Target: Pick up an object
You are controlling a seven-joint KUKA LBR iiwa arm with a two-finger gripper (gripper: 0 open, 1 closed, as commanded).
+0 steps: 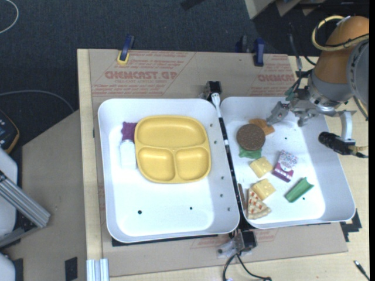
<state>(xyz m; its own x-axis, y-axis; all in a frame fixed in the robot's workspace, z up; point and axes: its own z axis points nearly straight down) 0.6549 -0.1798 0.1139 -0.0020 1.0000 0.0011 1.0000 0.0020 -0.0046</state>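
Camera view: nothing's been picked up yet. The gripper (pixel 291 111) is hovering at the right bin's (pixel 334 174) far edge, fingers spread, nothing between them. Counted there: one cookie (pixel 251 136), two cheese cubes (pixel 261 167), one pizza slice (pixel 256 204), one green piece (pixel 298 189), one wrapper (pixel 285 164). One yellow tray (pixel 173 148) is sat in the left bin (pixel 170 215).

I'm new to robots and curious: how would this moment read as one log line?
task: pick up object | hand: above right bin, back edge | nearest: brown cookie | left bin: yellow divided tray | status: nothing lifted
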